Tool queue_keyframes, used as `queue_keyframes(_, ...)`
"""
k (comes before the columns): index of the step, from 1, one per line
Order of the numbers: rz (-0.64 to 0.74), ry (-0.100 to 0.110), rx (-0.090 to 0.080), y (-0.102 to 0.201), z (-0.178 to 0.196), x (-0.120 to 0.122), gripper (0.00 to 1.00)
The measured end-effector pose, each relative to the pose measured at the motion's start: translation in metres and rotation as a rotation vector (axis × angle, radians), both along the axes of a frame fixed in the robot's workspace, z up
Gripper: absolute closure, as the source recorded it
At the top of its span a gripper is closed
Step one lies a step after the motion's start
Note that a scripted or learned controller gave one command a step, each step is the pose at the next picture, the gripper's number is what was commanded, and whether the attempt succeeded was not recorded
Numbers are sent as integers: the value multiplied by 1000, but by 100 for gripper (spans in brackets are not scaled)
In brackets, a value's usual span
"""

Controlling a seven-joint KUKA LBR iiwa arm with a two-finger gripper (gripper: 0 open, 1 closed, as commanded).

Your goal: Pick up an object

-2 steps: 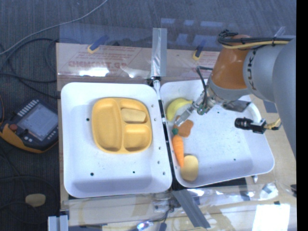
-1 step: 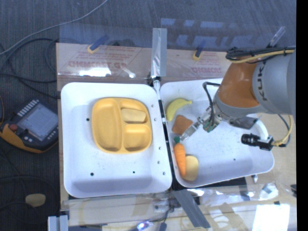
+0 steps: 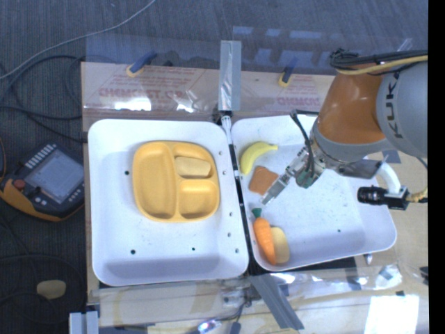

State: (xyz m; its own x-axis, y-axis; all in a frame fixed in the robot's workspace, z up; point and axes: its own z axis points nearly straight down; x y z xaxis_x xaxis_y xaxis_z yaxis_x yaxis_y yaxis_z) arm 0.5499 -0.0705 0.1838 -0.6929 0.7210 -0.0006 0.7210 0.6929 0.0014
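Nearest the camera, an orange carrot (image 3: pixel 263 236) lies in the right bin (image 3: pixel 334 245) at its front left corner. Beyond it the gripper (image 3: pixel 278 187) hovers with fingers slightly apart, clasping nothing, beside a brown slice (image 3: pixel 262 179), with a banana (image 3: pixel 254 153) farther back.

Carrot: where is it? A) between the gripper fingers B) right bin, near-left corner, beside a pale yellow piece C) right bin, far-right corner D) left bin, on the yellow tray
B. The carrot lies in the right bin at its near-left corner, against a pale yellow piece, apart from the gripper.
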Motion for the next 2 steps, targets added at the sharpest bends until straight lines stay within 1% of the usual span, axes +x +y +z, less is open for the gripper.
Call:
queue_keyframes(1,87,1,-3,6,0,81,0)
queue_keyframes(2,343,-4,-3,-33,-77,63,0)
